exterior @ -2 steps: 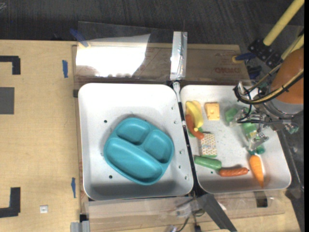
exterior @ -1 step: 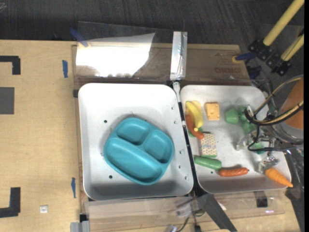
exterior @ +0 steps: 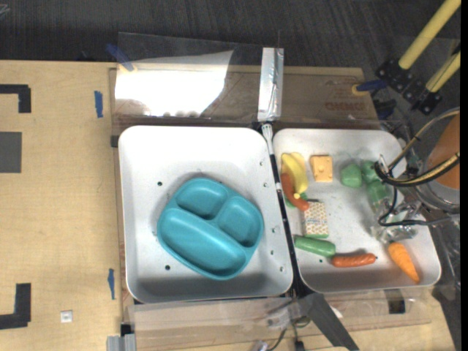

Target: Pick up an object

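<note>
The right bin [exterior: 348, 212] holds several toy foods. A yellow banana [exterior: 295, 170] and a red-orange piece [exterior: 296, 196] lie by its left wall. Beside them are a yellow block [exterior: 321, 168] and a patterned cracker [exterior: 316, 219]. A green pod [exterior: 314, 245] and a red sausage [exterior: 354, 259] lie near the front. An orange carrot [exterior: 404, 260] sits at the front right. Two green pieces [exterior: 352, 175] [exterior: 377, 190] lie at the back right. My gripper [exterior: 397, 227] hangs low over the bin's right side, just above the carrot and beside the green pieces, partly hidden by cables.
The left bin [exterior: 146, 189] holds a teal divided plate [exterior: 210, 227]. A clear plastic sheet [exterior: 175, 82] lies behind the bins. Black cables [exterior: 395, 174] loop off the arm over the right bin's back corner. Yellow poles [exterior: 435, 24] stand at the far right.
</note>
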